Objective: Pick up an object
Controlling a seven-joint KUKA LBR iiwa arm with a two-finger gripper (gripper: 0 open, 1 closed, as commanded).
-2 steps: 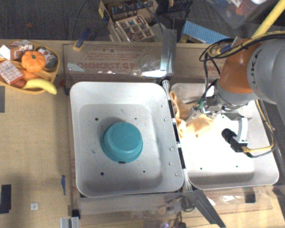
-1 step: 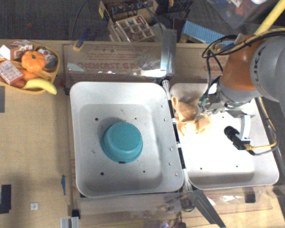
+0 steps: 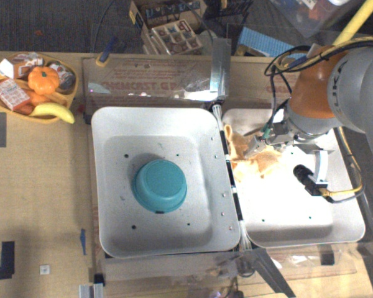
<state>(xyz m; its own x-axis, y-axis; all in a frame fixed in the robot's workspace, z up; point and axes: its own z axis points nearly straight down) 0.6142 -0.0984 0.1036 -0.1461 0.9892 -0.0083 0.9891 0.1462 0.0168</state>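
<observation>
Two white bins (image 3: 105, 135): one teal bowl (image 3: 160, 185) left, one tan cloth (image 3: 252, 157) right, tool (image 3: 259, 143) grip unclear.

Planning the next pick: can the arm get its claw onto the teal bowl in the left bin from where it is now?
Probably yes. The teal bowl sits alone in the left bin, nothing over it; the claw hangs over the right bin.

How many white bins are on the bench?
2. The left shallow white plastic bin holds an upside-down teal bowl; the right shallow white plastic bin has a tan, crumpled thing under the arm's tool.
</observation>
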